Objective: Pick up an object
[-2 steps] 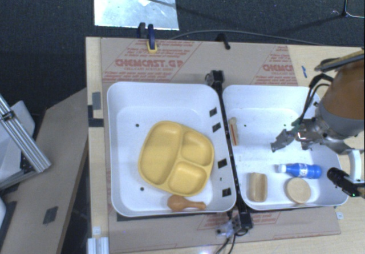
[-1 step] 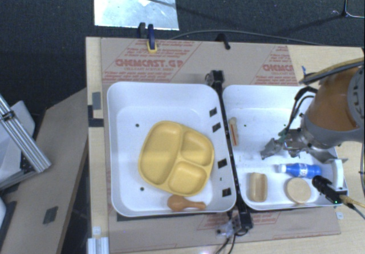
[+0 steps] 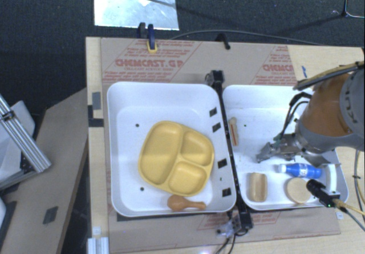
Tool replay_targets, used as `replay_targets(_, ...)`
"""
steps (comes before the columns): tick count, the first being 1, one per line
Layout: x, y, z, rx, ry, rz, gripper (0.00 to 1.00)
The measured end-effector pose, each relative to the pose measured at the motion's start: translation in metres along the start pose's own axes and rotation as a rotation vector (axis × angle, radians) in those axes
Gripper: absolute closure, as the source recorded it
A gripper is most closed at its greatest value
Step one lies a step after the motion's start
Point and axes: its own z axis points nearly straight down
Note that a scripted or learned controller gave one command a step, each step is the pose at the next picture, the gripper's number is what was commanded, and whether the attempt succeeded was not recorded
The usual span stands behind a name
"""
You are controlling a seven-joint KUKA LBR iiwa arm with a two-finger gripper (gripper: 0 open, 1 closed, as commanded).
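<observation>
Round tan object [image 3: 297, 190] half behind arm [image 3: 328, 116]

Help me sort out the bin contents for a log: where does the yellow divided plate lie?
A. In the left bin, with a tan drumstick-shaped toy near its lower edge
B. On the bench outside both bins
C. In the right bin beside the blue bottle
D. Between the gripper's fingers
A: the yellow divided plate lies flat in the left bin, and the tan drumstick-shaped toy sits just below it.
</observation>
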Motion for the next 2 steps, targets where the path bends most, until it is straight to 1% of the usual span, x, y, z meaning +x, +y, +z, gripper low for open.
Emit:
replay_targets(1, 0.000, 0.001, -0.012, -0.004, -0.001, -0.001, 1.00)
replay_targets(2, -0.007, 0.007, -0.058, -0.007, -0.003, -0.001, 1.00)
